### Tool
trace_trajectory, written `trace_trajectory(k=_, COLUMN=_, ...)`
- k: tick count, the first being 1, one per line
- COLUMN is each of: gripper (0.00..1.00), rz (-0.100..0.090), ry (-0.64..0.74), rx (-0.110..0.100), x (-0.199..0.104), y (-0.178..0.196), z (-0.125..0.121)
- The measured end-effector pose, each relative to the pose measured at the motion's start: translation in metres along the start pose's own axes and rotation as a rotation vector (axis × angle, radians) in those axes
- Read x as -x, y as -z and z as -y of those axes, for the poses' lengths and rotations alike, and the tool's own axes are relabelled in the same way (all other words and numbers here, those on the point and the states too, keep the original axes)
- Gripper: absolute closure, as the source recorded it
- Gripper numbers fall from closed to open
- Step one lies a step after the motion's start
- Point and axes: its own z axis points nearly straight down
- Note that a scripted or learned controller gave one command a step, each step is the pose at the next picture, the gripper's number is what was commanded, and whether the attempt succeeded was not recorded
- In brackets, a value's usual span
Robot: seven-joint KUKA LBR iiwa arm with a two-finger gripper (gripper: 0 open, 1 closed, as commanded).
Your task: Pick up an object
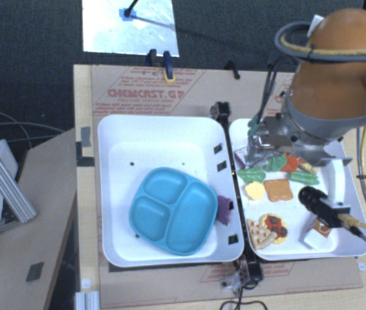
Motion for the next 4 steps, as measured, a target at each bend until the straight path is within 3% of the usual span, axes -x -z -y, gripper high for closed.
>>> trace_trajectory(k=1, gripper=1.00, rz=0.005, ry=-0.010, rx=-0.022, x=-0.010, y=-0.174, z=-0.047)
trace_trajectory(k=2, gripper=1.00, rz=0.005, ry=-0.011, rx=-0.013, x=0.006, y=-0.171, z=-0.091)
trace_trajectory(k=3, gripper=1.00, rz=0.001, ry=-0.003, rx=-0.023, x=-0.050, y=-0.171, z=-0.012)
trace_trajectory(k=4, gripper=1.00, rz=-0.003, ry=0.002, rx=-0.004, x=-0.121, y=-0.027, z=0.000)
